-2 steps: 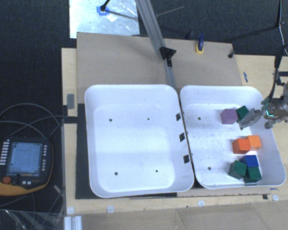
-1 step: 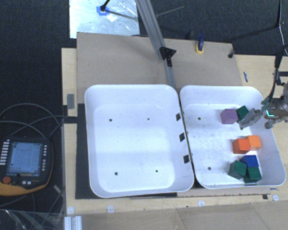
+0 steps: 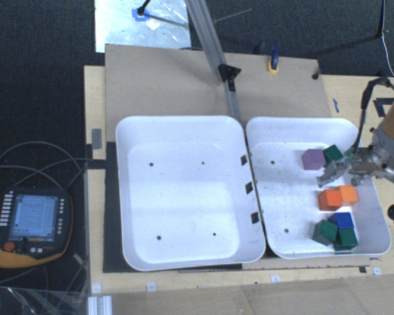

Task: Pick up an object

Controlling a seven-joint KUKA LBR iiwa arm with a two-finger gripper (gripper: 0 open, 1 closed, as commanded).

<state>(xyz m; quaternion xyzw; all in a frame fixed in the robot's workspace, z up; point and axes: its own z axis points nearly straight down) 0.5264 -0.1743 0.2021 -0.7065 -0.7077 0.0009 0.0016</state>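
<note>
From the overhead camera I see 2 white bins side by side on the bench: the left bin (image 3: 184,189) and the right bin (image 3: 282,195), whose rims meet along the middle. The arm (image 3: 391,143) comes in over the right bin's right edge, and its gripper (image 3: 333,171) hangs low over the right half of that bin, fingertips pointing toward the bin's middle. I cannot tell how far apart the fingers stand; the metal tips blur together at this size, and I see no object between them. The tips sit between a purple block (image 3: 312,158), which lies just up and to the left of them, and an orange block (image 3: 329,199) just below them, toward the bin's near edge. Whether they touch either block I cannot tell. A green block (image 3: 333,153) lies touching the purple one on its right side, close beside the gripper body. A lighter orange block (image 3: 348,194) abuts the first orange one on the side toward the right rim. In the bin's near right corner I count 3 more pieces clustered together: a dark green block (image 3: 325,231), a blue block (image 3: 343,220) against it, and another green block (image 3: 346,239) at the rim. At the bench's left edge, off the board, lies a teach pendant (image 3: 29,227) with a lit screen.
</note>
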